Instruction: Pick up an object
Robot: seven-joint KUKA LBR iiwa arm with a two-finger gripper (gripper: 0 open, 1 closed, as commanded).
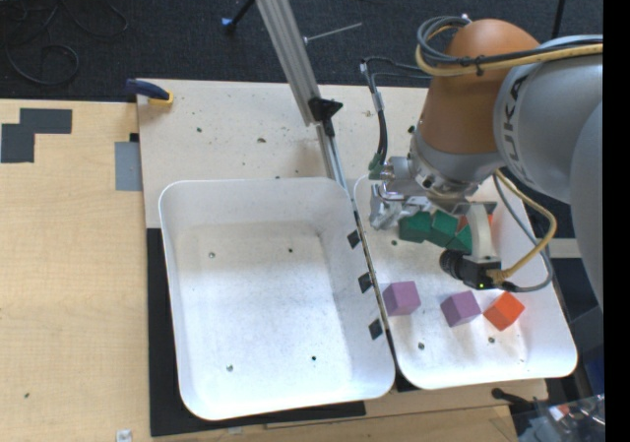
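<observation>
pincer low in right bin, grip can't tell | green block just beside, perhaps touching | centre before lifting

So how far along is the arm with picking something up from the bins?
Nothing looks lifted yet. The gripper is down in the right bin beside a green object; whether it grips it is unclear. Two purple cubes and an orange cube lie untouched. The grasp and lift remain.
</observation>
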